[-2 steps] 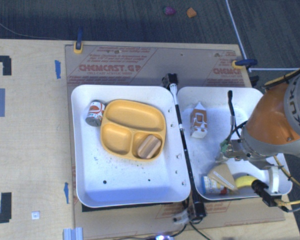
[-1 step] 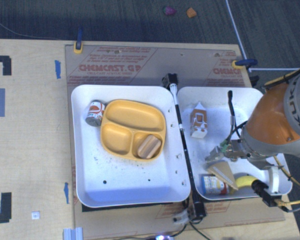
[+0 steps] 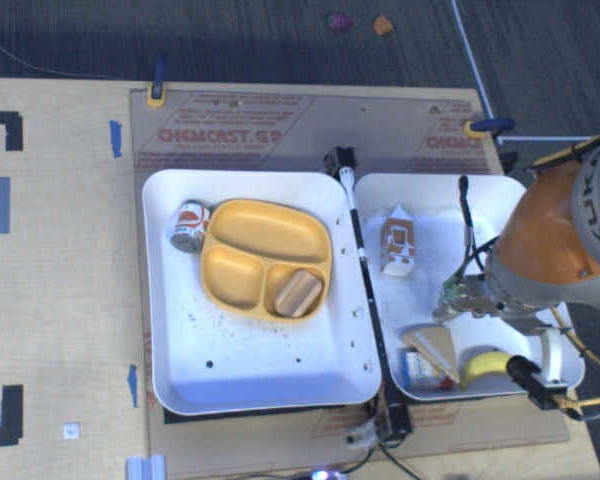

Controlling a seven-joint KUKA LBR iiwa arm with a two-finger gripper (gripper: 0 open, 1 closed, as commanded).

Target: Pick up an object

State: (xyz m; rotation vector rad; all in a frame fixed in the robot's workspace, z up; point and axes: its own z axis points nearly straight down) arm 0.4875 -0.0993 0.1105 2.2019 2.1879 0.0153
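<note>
The right bin [image 3: 430, 193] holds a small white and orange carton [image 3: 397, 245] lying near its back left. Along its front lie a yellow banana [image 3: 487, 364], a blue and white box [image 3: 418, 372] and a tan wedge-shaped piece [image 3: 435, 346]. My gripper [image 3: 458, 300] hangs over the middle of this bin, right of the carton and just above the tan piece and banana. The grey arm with its orange band [image 3: 550, 238] covers the bin's right side.
The left bin [image 3: 250, 388] holds a yellow divided tray [image 3: 265, 230] with a brown roll [image 3: 298, 292] in its front right compartment. A small can [image 3: 189, 226] lies against the tray's left end. A black cable [image 3: 465, 218] runs up from the gripper.
</note>
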